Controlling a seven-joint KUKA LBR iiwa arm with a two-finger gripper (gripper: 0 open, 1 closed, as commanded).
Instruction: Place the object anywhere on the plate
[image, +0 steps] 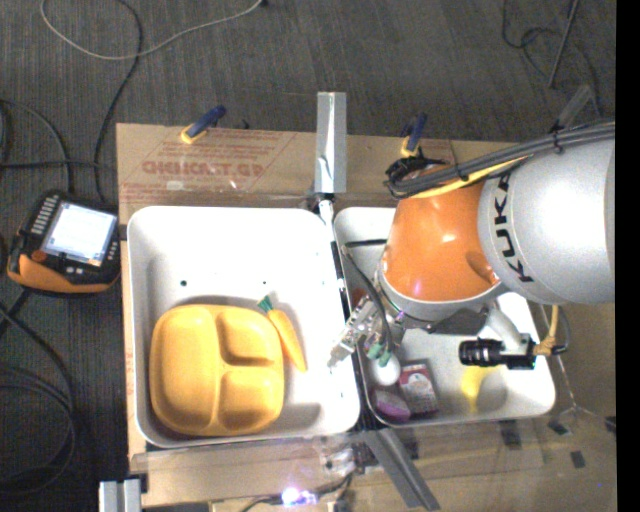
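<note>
Carrot (287, 337) lies in the left bin (200, 225), touching the yellow plate's (215, 370) right edge. We cannot tell our pincer's (357, 335) state above the divider; misjudged, it could nudge the carrot away or strike the bin wall.

You cannot make out the gripper (352, 338) fingers' state under the arm (450, 250), whose bulk hides most of the right bin (545, 395) and runs off the frame toward 3 o'clock, while the small things (400, 385) at the bin's 6 o'clock end are too blurred to identify.
</note>
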